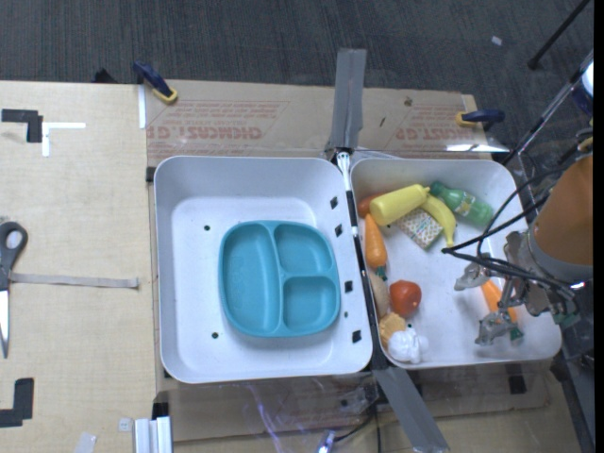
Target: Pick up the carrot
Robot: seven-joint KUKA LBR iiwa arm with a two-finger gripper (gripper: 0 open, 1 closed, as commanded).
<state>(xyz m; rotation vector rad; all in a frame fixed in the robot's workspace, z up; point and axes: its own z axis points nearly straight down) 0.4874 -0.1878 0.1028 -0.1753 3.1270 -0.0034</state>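
A small orange carrot (pixel 490 293) with a bit of green at its lower end lies on the floor of the right bin (pixel 444 347), near that bin's right wall. My gripper (pixel 481 304) hangs low over it, coming in from the right. It is open, with one finger (pixel 469 277) to the carrot's upper left and the other below it, so the carrot lies in the gap between them. I cannot tell whether either finger touches the carrot.
Along the right bin's left wall lies a second long orange piece (pixel 376 243). Also in this bin are a yellow bottle (pixel 398 201), banana (pixel 440 217), green bottle (pixel 462 202), cracker (pixel 420 227), tomato (pixel 405 295) and white lump (pixel 407 346). The left bin holds a teal divided plate (pixel 280 278).
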